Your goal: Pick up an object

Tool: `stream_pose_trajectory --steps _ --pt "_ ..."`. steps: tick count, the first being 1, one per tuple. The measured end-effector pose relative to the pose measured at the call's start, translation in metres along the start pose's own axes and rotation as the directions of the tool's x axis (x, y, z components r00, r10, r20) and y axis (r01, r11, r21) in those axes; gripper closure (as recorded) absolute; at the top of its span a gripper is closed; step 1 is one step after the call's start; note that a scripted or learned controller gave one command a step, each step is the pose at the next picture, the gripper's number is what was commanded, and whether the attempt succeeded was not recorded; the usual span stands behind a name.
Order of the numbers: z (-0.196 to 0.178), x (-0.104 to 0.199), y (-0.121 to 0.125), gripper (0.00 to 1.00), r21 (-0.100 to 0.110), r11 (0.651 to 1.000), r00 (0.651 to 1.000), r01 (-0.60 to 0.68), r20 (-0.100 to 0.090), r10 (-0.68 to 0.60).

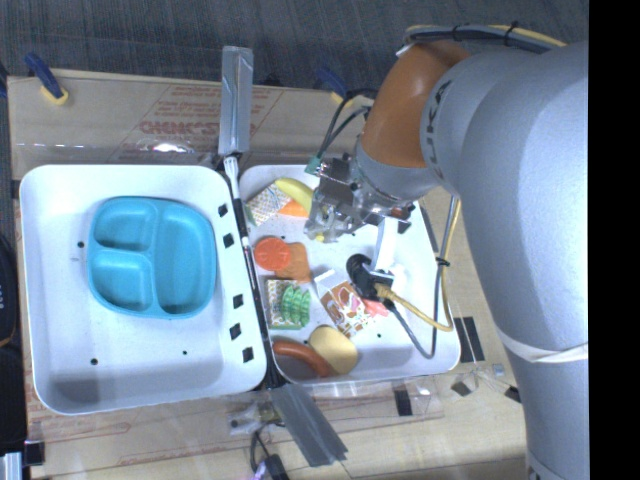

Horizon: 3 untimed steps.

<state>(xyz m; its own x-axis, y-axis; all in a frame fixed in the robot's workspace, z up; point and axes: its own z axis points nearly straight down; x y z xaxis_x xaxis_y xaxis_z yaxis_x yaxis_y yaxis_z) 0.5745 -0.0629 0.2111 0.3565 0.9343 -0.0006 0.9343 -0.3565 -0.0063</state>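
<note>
My gripper (322, 223) hangs over the upper middle of the right bin (437, 320), just right of a yellow banana (292, 188) and an orange piece (294, 207). Below and left of it lie a red-orange round food item (272, 255) and a brownish slice (298, 264). Further down sit a green patterned packet (288, 304), a red-and-white snack packet (348, 306), a pale potato-like lump (334, 347) and a red-brown sausage (298, 356). A checked packet (266, 206) lies at the bin's upper left. The fingers are hidden against the clutter.
The left bin (60, 363) holds a blue divided tray (153, 255). A metal divider bar (236, 103) runs between the bins at the top. A yellow cable (428, 322) and black connector (362, 271) trail from the wrist across the right bin.
</note>
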Motion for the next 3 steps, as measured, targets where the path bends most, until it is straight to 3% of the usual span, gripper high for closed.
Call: stream_pose_trajectory --steps 1,2,3 --pt "0.021 0.001 0.045 1.0 -0.001 1.0 1.0 -0.005 0.0 0.005" --pt "0.005 0.003 0.031 1.0 0.001 0.963 0.963 0.271 0.0 -0.271" --pt "-0.021 -0.049 -0.029 1.0 -0.002 0.975 0.975 0.221 0.001 -0.221"
